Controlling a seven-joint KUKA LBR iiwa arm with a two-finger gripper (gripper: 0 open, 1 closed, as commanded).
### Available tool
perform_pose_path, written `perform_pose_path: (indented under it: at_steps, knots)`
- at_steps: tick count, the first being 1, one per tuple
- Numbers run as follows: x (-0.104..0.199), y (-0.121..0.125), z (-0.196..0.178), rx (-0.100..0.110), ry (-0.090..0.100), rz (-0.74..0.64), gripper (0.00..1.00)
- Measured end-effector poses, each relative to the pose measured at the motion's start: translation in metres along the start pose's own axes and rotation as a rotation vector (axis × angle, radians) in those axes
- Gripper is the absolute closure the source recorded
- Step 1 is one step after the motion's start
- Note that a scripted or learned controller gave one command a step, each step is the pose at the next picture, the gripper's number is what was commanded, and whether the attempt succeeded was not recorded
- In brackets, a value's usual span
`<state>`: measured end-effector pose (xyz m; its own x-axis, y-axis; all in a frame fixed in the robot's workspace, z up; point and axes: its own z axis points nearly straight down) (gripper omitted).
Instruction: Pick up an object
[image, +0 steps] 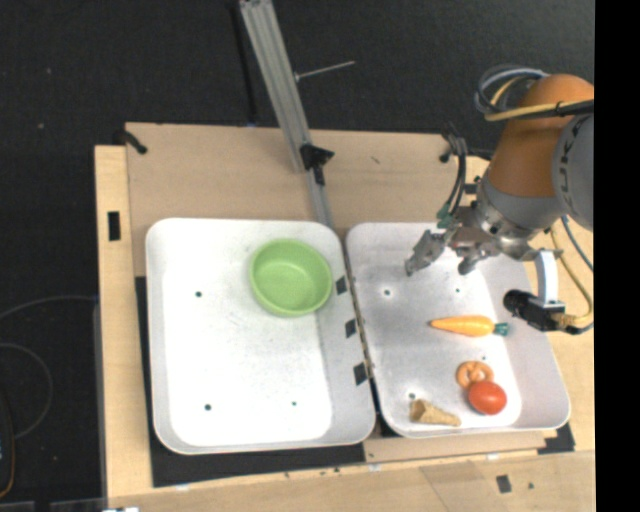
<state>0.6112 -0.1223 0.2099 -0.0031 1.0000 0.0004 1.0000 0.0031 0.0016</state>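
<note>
Claw (442, 258) hung spread wide, gripping nothing, over the upper part of the right shallow white bin (400, 330). Just below it lay the orange plastic carrot (463, 325); farther down, the red round tomato (487, 398) and tan cone (433, 412). Far left, green round bowl (290, 278) in the left white bin (200, 360).

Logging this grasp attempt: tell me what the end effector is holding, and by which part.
Nothing is held. The end effector hangs open above bare floor of the right bin, with the carrot lying apart below it.
</note>
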Motion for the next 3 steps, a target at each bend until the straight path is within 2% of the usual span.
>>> perform_pose_path:
  at_steps: [1, 2, 3]
  knots:
    - [0.0, 0.0, 0.0, 0.0, 0.0, 0.001, 0.0]
    - [-0.002, -0.007, 0.061, 0.007, -0.002, 0.004, 0.0]
    - [-0.003, -0.008, 0.112, 0.005, -0.003, 0.006, 0.0]
